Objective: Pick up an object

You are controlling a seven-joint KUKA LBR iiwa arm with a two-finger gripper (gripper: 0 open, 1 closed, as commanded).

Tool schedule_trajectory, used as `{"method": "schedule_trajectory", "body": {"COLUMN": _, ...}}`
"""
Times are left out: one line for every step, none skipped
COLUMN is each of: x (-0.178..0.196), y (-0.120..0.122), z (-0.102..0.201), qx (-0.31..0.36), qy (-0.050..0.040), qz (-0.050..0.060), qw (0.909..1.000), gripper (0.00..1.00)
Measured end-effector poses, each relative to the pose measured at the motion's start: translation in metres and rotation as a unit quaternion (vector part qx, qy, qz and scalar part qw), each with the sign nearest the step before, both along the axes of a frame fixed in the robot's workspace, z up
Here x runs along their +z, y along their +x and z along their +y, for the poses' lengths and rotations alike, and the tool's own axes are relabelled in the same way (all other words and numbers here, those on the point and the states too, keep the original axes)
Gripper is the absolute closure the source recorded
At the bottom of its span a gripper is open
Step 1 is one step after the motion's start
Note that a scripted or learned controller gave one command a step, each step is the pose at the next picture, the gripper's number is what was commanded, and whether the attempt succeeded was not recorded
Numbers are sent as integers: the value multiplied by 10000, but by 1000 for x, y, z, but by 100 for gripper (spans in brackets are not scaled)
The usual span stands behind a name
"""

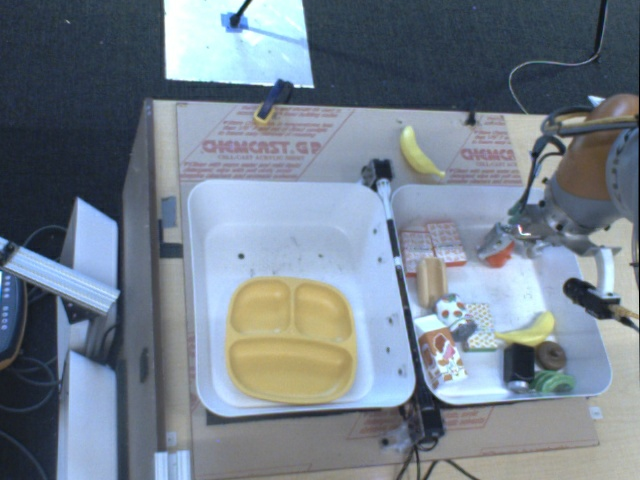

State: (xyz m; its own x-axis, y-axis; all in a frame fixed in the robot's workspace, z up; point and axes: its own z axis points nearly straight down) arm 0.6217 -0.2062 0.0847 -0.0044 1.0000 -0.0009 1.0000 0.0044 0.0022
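Bananas [526, 330], cartons [443, 358] near hand [498, 245] in right bin [600, 363]

Red block lettering reading "CHEMCAST GP" is being shown on the pale brown protective-paper sheet [300, 138] covering the bench behind the two white bins; the same red wording is being repeated on that sheet behind the right-hand bin, near the loose yellow banana [420, 154], where only part of it is being made out; smaller red lines above and below each wordmark are being rendered too fine to be read; printing on the small colourful cartons [444, 356] in the right bin is being left illegible at this size.
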Motion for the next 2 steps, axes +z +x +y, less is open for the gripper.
{"method": "schedule_trajectory", "body": {"x": 11, "y": 1, "z": 0, "qx": 14, "qy": -8, "qz": -20, "qw": 10000, "gripper": 100}}
{"method": "schedule_trajectory", "body": {"x": -2, "y": 44, "z": 46, "qx": -10, "qy": 22, "qz": 98, "qw": 9999, "gripper": 100}}
